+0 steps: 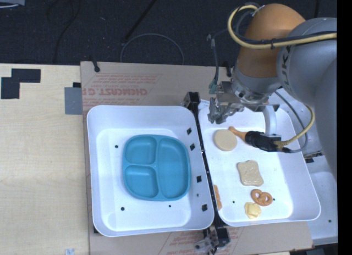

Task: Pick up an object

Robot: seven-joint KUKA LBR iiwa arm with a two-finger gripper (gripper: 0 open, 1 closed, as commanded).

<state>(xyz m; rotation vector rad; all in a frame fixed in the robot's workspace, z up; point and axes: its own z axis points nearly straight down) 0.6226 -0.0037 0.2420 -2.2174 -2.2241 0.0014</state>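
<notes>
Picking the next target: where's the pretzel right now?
In the camera view, the pretzel lies in the right bin, near its front right corner, below the toast slice and beside a small yellow piece.

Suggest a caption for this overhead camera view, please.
Robot arm poised over toy foods in right bin; blue plate in left.

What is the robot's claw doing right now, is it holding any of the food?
Gripper: holding nothing that can be seen; it sits at the right bin's far corner. Open or shut cannot be told.
</notes>
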